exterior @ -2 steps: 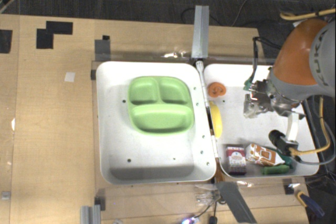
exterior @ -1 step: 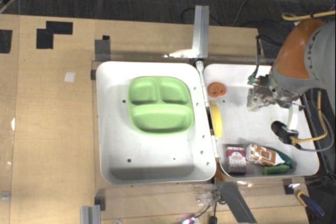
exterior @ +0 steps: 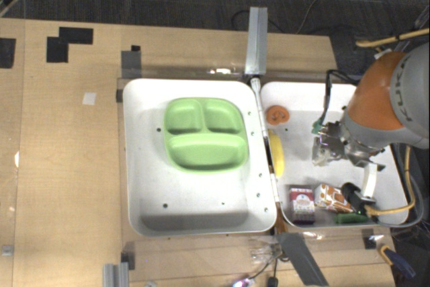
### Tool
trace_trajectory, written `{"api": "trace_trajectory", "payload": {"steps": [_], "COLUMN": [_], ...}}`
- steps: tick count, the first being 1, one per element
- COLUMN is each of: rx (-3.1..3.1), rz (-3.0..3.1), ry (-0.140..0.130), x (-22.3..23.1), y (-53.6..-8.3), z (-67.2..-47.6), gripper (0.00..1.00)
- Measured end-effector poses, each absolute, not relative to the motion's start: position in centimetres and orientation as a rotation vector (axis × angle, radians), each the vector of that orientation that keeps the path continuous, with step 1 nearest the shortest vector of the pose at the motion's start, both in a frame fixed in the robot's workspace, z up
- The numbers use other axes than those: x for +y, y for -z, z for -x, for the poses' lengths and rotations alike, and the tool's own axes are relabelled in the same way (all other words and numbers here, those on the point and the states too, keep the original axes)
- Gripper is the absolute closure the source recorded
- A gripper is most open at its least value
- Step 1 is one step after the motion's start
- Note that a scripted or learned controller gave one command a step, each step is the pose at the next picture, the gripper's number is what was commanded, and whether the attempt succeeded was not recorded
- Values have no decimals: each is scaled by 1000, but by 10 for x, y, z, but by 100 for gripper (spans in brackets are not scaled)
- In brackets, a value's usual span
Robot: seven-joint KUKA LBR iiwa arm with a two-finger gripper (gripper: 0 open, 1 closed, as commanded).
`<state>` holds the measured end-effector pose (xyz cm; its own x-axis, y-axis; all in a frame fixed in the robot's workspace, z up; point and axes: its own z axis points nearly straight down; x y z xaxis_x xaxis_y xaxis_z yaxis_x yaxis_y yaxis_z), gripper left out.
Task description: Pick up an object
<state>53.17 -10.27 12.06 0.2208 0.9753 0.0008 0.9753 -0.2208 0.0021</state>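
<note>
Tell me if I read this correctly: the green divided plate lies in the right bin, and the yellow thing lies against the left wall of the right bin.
Not quite. The camera view shows the green divided plate lying in the left bin, not the right one. The rest holds: the yellow thing lies against the left wall of the right bin.

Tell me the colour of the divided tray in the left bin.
Light green, clearest in the camera view.
</note>
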Motion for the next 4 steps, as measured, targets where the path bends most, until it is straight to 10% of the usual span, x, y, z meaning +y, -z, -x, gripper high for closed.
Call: {"api": "trace_trajectory", "payload": {"steps": [1,2,3,4], "rx": [1903,2219,2316,2247], "rz": [-2498,-2204,-2118,-2193], "ry": [-2,-10,-7,-3], "x": [-178,-166,-43,-71], "y": [-105,-92,-186,-185], "z": [-487,-512,-548,-522], "gripper": [100,100,100,100]}}
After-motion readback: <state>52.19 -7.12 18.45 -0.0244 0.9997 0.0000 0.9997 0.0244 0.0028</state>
